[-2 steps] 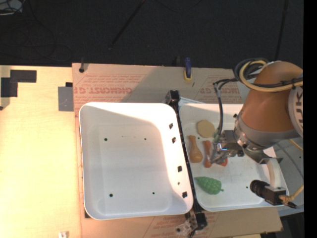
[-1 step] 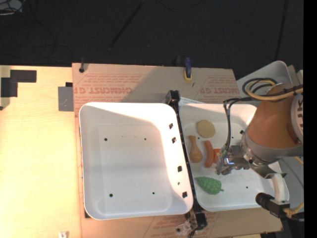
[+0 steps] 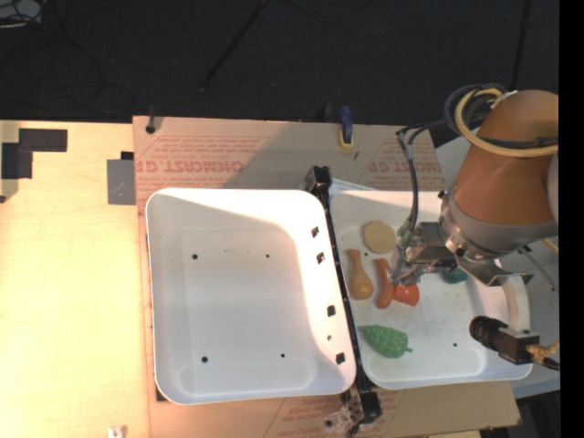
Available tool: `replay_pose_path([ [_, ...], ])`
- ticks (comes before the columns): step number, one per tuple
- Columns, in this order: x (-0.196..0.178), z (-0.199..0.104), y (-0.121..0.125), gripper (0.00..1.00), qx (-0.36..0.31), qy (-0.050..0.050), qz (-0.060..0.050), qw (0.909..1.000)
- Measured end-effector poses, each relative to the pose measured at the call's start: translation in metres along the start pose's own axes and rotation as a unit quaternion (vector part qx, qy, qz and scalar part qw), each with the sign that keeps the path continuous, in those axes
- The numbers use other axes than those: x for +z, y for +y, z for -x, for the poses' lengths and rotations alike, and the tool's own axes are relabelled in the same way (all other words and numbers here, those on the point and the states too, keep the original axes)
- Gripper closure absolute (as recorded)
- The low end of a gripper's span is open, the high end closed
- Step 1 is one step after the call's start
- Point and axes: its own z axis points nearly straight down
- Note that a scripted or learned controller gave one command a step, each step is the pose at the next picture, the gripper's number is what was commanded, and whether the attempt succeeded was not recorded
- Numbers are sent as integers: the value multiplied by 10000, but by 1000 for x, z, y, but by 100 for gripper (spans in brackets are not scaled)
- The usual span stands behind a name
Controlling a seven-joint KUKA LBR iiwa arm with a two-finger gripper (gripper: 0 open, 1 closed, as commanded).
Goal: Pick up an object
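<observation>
Looking down on the bench, we see the arm [image 3: 506,167] reaching in from the right over the right bin [image 3: 456,363]. Its gripper [image 3: 408,272] sits low among the objects there, just above a red piece [image 3: 406,294]; we cannot tell whether the jaws are wide, narrow or holding anything. Just left of the gripper lie an orange-red piece [image 3: 383,284] and a tan peg [image 3: 359,275], with a beige disc [image 3: 380,236] behind them. A green lump [image 3: 386,340] lies nearer the front. The left bin [image 3: 164,245] lies beside it.
</observation>
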Motion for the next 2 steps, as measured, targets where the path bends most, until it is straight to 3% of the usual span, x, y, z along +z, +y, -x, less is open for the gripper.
replay_pose_path([
  [1, 87, 70, -12, 100, 64, -16, -93, 9999],
  [2, 15, 8, -10, 100, -3, 4, -16, 10000],
])
